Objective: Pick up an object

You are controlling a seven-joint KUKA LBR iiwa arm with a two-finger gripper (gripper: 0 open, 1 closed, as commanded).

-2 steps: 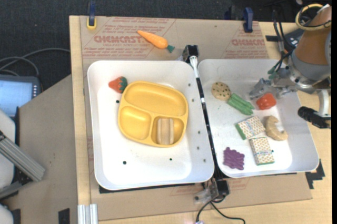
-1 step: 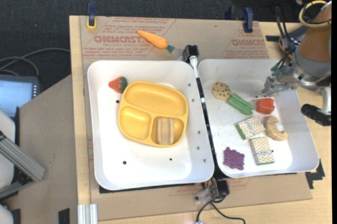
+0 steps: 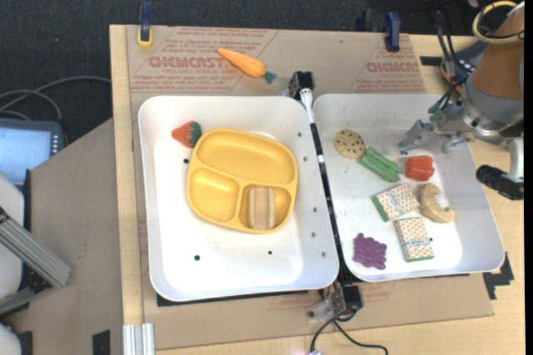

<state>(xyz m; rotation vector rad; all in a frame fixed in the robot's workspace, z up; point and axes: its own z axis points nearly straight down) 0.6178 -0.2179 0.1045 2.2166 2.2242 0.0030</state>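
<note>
Objects, right bin (image 3: 466, 257): seven pieces, all lying loose on the bin floor.
- Cookie (image 3: 351, 144), at 10 o'clock.
- Green vegetable (image 3: 380, 164), just beside the cookie at its 4 o'clock.
- Red piece (image 3: 419, 167), near 12 o'clock, just under the jaws and apart from them.
- Roll (image 3: 436, 203), at 3 o'clock.
- Two patterned packets: one (image 3: 396, 201) at centre, one (image 3: 414, 238) at 5 o'clock.
- Grapes (image 3: 370, 250), at 7 o'clock.

Arm (image 3: 498, 74): enters from 3 o'clock, with the wrist over the right bin's 1 o'clock corner. Jaws: low over the bin floor with nothing seen between them; cannot tell whether released or clenched.

Left bin (image 3: 166, 262): yellow divided plate (image 3: 237, 157) at centre, with a pale roll (image 3: 261, 207) in its 5 o'clock compartment; strawberry (image 3: 186, 133) touching the plate's rim at 10 o'clock.

Desk (image 3: 125, 178): carrot (image 3: 243, 62) outside the bins, at 12 o'clock of the left bin.
</note>
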